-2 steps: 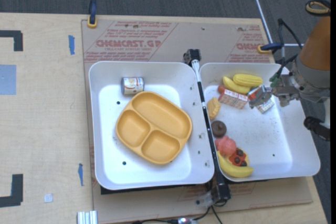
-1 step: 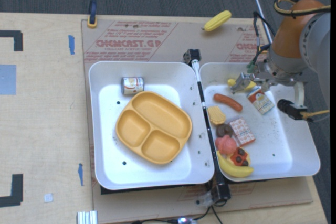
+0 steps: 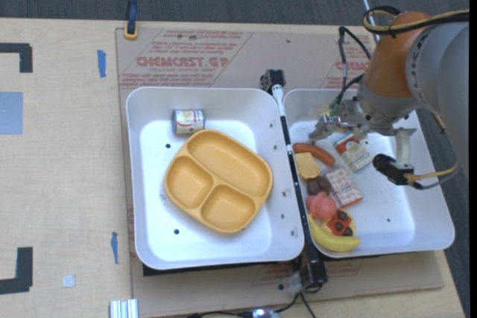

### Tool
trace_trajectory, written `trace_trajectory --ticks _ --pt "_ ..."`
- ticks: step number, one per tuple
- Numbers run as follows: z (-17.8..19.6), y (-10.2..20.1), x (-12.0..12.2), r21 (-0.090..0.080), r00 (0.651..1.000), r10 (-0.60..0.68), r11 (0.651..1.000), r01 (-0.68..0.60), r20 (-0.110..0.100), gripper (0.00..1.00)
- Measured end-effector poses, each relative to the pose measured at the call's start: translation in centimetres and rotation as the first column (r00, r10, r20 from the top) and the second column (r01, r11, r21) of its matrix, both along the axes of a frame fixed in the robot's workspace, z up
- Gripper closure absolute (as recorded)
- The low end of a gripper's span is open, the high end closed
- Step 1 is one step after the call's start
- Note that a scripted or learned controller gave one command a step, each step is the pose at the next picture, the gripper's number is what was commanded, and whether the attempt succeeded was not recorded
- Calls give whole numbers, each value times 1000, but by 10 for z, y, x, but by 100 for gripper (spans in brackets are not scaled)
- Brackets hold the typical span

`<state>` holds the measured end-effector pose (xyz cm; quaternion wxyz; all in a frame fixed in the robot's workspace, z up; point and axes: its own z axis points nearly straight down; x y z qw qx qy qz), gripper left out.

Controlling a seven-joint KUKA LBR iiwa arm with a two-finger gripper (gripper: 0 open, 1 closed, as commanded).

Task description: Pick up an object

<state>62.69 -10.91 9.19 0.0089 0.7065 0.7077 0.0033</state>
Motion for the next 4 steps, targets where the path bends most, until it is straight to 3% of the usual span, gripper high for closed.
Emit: trace_trajectory --ticks 1,3,4 --pt "-1 9 -74 1 1000 -2 1000 2 1 0" --pt "-1 14 -115 -1 1000 -1 1000 1 6 0" --pt "10 12 -114 -5 1000 -4 1000 4 11 100"
